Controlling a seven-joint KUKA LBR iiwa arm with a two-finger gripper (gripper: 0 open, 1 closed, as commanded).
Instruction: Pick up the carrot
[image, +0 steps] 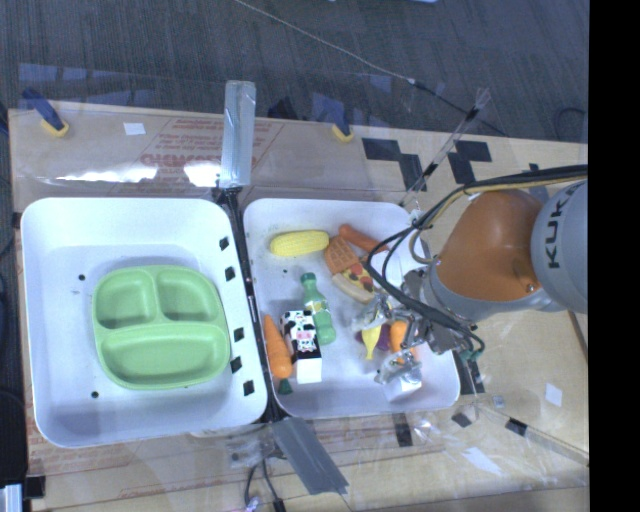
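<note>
The arm (500, 250) covers the right end of the right bin (300, 395) and runs out past the picture's right edge. Cables cross the tool (400, 345), so its tip is too tangled to read. Small orange and yellow things (385, 335) beside it are partly hidden and cannot be named. The waffle-like piece (345, 262) is partly covered by a cable.

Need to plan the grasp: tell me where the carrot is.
The orange tapered carrot lies in the right white bin, along its left wall near the front, just left of the cow-print milk carton.
</note>
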